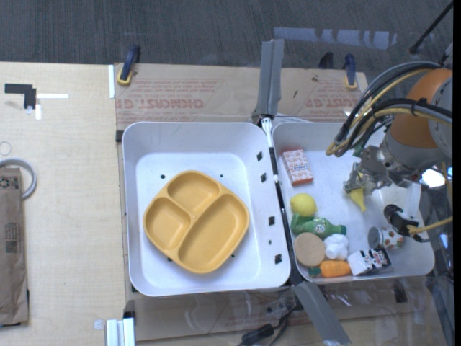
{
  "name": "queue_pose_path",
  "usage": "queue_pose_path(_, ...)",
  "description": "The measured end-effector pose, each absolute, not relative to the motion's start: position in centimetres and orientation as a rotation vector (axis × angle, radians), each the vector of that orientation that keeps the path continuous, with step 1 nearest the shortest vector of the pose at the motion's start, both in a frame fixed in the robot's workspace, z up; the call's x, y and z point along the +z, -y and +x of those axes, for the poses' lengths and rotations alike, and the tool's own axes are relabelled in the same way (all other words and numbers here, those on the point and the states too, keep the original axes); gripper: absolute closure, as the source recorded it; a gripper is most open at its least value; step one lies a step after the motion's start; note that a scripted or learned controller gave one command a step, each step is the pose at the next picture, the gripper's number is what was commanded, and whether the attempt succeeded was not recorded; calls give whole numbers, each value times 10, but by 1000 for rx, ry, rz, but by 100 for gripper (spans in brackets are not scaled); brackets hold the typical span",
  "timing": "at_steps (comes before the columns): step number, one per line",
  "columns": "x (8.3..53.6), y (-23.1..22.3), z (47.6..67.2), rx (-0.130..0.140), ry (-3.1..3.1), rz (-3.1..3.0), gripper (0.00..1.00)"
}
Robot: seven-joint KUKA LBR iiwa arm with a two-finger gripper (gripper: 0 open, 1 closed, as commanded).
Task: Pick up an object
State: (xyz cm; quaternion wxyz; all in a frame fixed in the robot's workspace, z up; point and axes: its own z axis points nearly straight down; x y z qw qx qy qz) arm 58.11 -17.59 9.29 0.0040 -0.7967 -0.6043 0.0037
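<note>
Bench, two white bins | yellow object (358, 197) hangs at our gripper (358, 187) above right bin (328, 139) (held or not, we cannot tell) | risk: a loose grasp drops it onto lemon (303, 205) pile | divided plate (196, 221) left.

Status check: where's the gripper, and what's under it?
Gripper low in right white bin, yellow piece at its tip. Yellow lemon, red-white box untouched nearby. Yellow divided plate in left bin.

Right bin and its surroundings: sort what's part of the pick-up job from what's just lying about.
Part of the job:
gripper
lemon
red box
green toy
carrot
round tan disc

Just lying about:
yellow divided plate
brown paper bag
blue clamps
</note>
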Motion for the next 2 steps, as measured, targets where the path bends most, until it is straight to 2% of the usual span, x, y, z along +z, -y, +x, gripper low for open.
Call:
queue_pose_path(1,227,166,560,5,1782,-2588,100)
queue_pose_path(2,235,166,560,12,1784,-2586,100)
